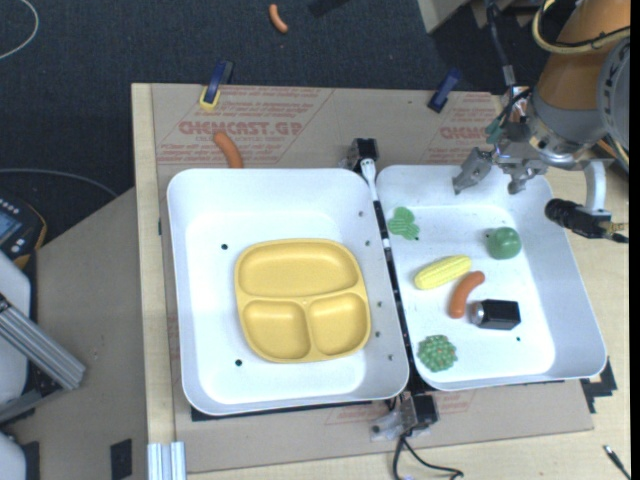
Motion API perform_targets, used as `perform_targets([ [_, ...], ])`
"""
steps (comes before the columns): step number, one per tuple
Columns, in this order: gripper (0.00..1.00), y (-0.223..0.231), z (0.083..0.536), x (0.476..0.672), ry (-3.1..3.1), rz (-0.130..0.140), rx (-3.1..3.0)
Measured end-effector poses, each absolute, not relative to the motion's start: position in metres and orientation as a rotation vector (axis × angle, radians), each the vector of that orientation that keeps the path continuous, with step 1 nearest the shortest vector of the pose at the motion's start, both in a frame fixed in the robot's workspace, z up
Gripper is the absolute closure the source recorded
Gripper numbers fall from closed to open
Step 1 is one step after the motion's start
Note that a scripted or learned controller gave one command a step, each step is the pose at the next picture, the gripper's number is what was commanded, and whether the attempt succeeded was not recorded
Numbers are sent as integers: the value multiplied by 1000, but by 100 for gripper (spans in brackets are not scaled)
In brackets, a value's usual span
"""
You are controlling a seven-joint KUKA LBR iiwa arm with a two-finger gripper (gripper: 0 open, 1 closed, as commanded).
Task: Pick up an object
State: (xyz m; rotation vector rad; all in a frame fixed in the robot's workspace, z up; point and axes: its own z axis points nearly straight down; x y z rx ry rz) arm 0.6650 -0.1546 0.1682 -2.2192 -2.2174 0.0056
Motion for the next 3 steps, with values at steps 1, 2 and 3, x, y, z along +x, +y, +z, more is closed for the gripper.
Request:
perform_targets([
  [1, 0, -155, 123, 657, -2218, 5, -2218],
  [2, 0, -154, 82, 656, -2220, 4, -2217],
  [3, 100, -154, 96, 658, -2224, -1, -2221],
])
